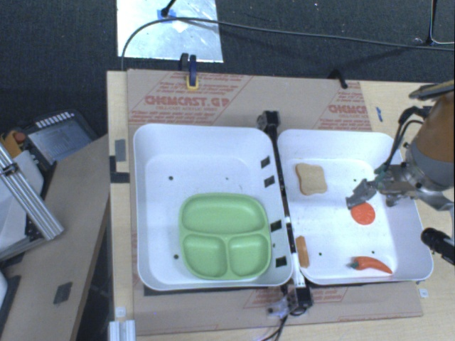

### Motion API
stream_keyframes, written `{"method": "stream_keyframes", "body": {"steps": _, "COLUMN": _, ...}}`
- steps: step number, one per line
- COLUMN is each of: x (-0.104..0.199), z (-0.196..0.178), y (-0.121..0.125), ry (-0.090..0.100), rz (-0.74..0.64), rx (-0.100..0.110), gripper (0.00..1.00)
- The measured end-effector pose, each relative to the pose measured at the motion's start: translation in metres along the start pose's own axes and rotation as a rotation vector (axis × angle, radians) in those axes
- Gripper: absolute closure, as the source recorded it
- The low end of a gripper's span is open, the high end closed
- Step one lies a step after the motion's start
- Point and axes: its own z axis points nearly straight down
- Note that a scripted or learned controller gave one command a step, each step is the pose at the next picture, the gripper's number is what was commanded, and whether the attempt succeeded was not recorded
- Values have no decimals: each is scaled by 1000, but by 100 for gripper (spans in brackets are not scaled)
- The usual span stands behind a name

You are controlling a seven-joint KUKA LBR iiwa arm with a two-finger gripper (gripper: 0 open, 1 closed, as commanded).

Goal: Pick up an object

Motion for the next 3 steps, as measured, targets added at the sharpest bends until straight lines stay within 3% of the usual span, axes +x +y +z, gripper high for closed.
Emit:
{"method": "stream_keyframes", "body": {"steps": 1, "x": 0, "z": -6, "y": 3, "ry": -2, "rz": -3, "rx": -12, "gripper": 0}}
{"method": "stream_keyframes", "body": {"steps": 3, "x": 15, "z": 112, "y": 2, "ry": 0, "rz": -1, "rx": -7, "gripper": 0}}
